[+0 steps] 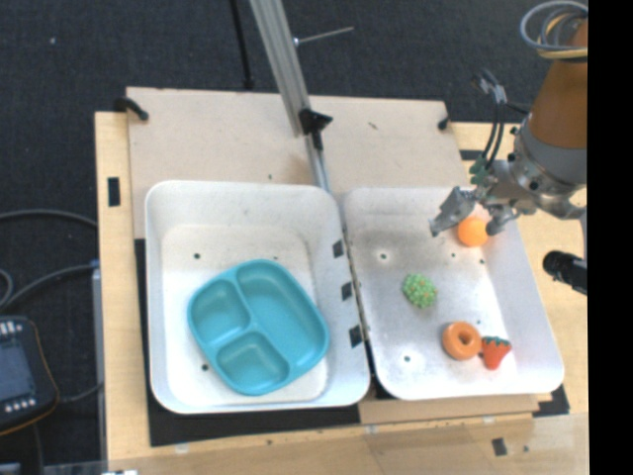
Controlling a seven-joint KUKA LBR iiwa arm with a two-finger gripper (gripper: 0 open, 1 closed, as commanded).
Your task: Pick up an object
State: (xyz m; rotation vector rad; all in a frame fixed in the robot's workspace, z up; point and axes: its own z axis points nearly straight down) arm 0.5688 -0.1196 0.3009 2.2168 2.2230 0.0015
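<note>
The gripper (473,218) is spread wide around the small orange ball (473,231) near the back of the right bin (524,305), looks like it's lining up a grab, nothing clamped. A green bumpy ball (419,290), donut (461,340) and strawberry (495,351) sit apart nearby. Left bin (168,265) holds a teal divided tray (257,325). Plywood counter (396,137), dark carpet (99,28) around.

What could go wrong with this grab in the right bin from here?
1. The orange ball sits between the pincer fingers near the right bin's far wall; being round, it could squirt out as they close.
2. The wall is close, so a finger might catch the rim.
3. If the ball rolls free, it may run toward the green ball or the donut.
</note>
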